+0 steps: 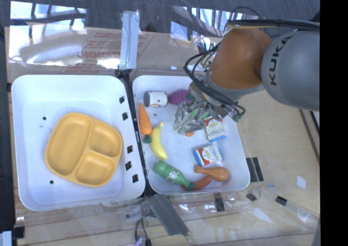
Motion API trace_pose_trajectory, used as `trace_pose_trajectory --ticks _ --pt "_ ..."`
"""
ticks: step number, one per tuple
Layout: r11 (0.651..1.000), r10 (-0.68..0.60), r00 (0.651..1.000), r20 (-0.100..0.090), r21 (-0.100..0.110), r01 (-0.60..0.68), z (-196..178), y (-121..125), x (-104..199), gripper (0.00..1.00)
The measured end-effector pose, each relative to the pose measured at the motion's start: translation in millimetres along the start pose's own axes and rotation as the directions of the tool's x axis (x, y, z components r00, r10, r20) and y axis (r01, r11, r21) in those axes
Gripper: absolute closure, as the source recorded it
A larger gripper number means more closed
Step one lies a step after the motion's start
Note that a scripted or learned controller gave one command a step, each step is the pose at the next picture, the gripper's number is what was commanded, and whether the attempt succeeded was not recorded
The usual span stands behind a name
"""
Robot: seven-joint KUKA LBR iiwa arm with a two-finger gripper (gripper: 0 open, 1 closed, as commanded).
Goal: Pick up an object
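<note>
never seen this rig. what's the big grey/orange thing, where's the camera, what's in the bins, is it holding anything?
The big grey machine with the orange band is a KUKA robot arm, reaching in from the right. One fixed camera looks down at a slant on two shallow white bins. The left white bin holds a yellow plastic divided plate. The right white bin holds toy food: an orange carrot, a yellow banana, a green bottle, a brown drumstick, two small printed cartons, a purple piece and a small white can. The arm's metal pincer hangs low over the right bin. From here I cannot tell whether it grips anything.
</note>
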State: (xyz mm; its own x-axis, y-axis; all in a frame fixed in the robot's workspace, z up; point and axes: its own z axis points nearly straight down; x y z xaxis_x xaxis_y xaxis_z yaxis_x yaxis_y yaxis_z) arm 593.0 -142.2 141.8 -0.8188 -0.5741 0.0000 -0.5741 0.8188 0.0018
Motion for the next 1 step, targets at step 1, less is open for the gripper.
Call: trace_pose_trajectory --ticks 1 --pt "0.995 -0.1 0.995 0.004 0.005 0.1 -81.3 -10.7 -30.6 1.0"
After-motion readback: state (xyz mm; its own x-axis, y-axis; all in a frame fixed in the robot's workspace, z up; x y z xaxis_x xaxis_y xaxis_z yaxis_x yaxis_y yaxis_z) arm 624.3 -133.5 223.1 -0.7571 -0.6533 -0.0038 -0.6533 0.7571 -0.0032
